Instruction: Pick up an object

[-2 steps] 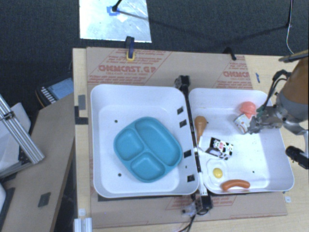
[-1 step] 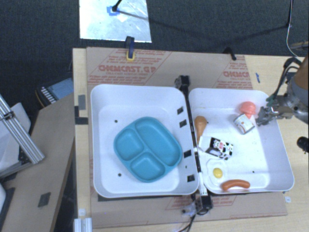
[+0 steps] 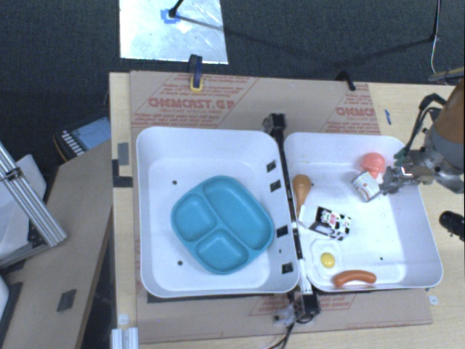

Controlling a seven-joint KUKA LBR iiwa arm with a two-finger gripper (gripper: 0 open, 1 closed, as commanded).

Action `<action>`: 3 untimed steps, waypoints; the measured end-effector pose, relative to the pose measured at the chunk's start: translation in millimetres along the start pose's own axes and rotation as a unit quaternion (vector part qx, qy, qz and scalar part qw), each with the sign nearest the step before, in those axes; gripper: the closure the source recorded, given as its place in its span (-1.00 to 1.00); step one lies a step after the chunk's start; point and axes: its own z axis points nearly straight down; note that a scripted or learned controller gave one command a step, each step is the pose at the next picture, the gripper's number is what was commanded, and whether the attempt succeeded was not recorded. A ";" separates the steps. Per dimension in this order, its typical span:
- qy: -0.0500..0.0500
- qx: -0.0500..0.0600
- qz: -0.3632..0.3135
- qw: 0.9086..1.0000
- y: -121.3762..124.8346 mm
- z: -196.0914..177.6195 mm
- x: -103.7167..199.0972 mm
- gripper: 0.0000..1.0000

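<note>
While the arm reaches in from the right edge of the frame, its gripper (image 3: 385,182) sits low over the upper part of the right bin (image 3: 421,217), right up against a small whitish cup-like object (image 3: 365,186). That object lies on its side just below a pink ball (image 3: 373,161), and it looks like the chosen target, since the fingers point straight at it. Whether they are spread or closed around it I cannot tell (the wrist hides their tips, and the picture is coarse there).

Other candidates lie scattered lower in the same bin, probably tossed in loose as pick targets: a tan pear-shaped piece (image 3: 301,188) near the divider, a black-and-white patterned item (image 3: 332,222), a fried-egg toy (image 3: 327,257) and a sausage (image 3: 354,276) along the bottom rim. The left bin (image 3: 156,166) carries a blue sectioned plate (image 3: 221,225).
</note>
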 end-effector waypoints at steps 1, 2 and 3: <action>0.001 0.000 -0.003 1.000 -8.9 6.2 53.0 1.00; 0.002 0.001 -0.004 1.000 -18.0 10.2 107.9 1.00; 0.002 -0.001 -0.004 1.000 -18.7 -2.1 159.0 1.00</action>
